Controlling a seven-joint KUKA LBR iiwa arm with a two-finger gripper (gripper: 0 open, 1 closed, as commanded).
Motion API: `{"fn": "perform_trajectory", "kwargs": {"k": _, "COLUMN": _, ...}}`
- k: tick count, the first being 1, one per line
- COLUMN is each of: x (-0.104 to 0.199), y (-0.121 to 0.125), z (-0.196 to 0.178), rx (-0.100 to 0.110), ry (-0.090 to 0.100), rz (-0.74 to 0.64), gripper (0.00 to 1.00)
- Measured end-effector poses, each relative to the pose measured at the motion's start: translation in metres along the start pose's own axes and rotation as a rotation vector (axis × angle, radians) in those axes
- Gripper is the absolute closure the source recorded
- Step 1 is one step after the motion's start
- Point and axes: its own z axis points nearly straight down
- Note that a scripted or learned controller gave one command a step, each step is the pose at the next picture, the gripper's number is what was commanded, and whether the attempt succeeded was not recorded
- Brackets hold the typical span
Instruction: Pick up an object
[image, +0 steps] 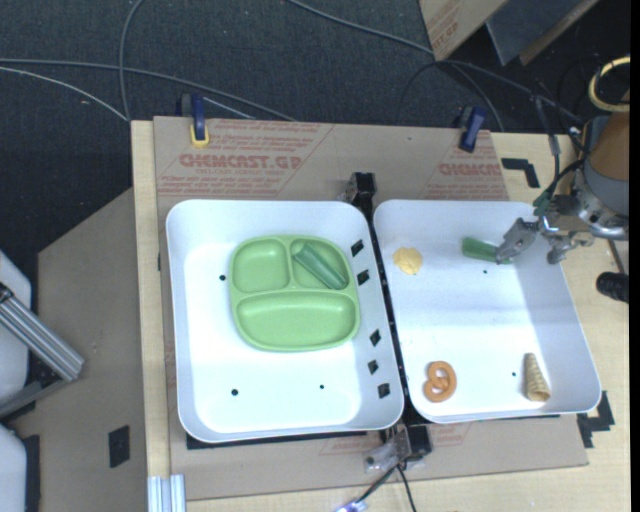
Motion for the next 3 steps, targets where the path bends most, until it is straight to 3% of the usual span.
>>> {"fn": "perform_trajectory", "kwargs": {"k": 1, "x": 0.000, "y": 0.003, "z": -0.008, "rx": -0.014, "ry": -0.003, "rz": -0.003, "gripper": 0.00}}
{"fn": "perform_trajectory", "kwargs": {"k": 3, "x": 0.005, "y": -0.001, "z": 0.089, "rx": -0.007, "ry": -0.001, "rz": -0.003, "gripper": 0.00}}
